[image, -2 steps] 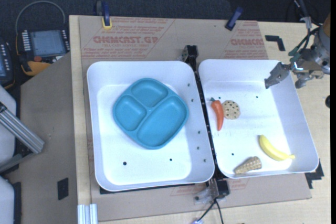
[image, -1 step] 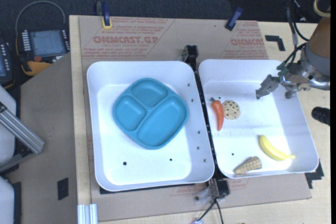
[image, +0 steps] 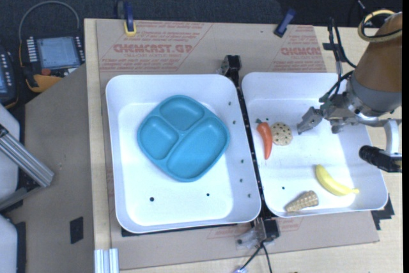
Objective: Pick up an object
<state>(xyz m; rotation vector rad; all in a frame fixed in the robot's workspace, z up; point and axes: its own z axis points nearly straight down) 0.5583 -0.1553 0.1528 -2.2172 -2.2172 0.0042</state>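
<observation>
The camera view looks down on a bench topped with a brown cardboard sheet [image: 192, 41] printed with faded red lettering, fastened at its far edge by a yellow-and-blue clamp [image: 129, 19] and a blue clamp [image: 284, 22]. Dark carpet lies beyond the bench, and a small handheld control pendant with a lit screen [image: 56, 52] rests on the floor at the left.

Two shallow white plastic bins sit side by side on the cardboard. The left bin [image: 128, 195] holds a blue plastic divided plate with three compartments [image: 183, 137], lying flat near the middle.

The right bin [image: 300, 87] holds four small items. An orange plastic carrot [image: 265, 139] lies along the bin's left wall, and a round tan speckled cookie [image: 281, 133] lies just beside it on the right. A yellow plastic banana [image: 333, 181] lies towards the near right corner, and a tan ridged waffle cone [image: 302, 201] lies near the front wall, to the left of the banana.

The grey two-finger gripper [image: 321, 120] hangs over the upper right part of this bin, its fingers spread apart with nothing between them. The cookie lies near its left fingertip, apart from it; the banana and cone lie well apart, nearer the front.
</observation>
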